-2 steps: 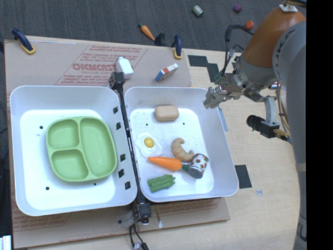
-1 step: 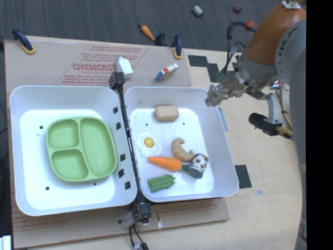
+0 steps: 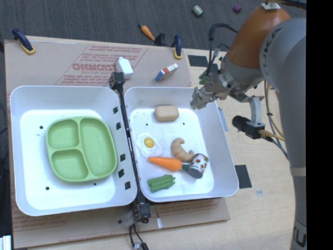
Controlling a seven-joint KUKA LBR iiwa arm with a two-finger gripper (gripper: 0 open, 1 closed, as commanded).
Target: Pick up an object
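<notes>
The right bin (image 3: 221,155) holds a tan bread piece (image 3: 166,113), a fried egg (image 3: 149,144), a croissant (image 3: 180,149), an orange carrot (image 3: 165,163), green beans (image 3: 161,182) and a small printed can (image 3: 198,165) on its side. My gripper (image 3: 199,100) hangs over the bin's upper right corner, right of the bread and apart from it. Nothing shows between its tips.
In the left bin (image 3: 21,155) lies a green divided plate (image 3: 80,148). A small red, white and blue box (image 3: 166,73) rests on the cardboard behind the bins. Blue clamps (image 3: 178,47) grip the cardboard's far edge. Small toys (image 3: 148,32) lie scattered on the floor beyond.
</notes>
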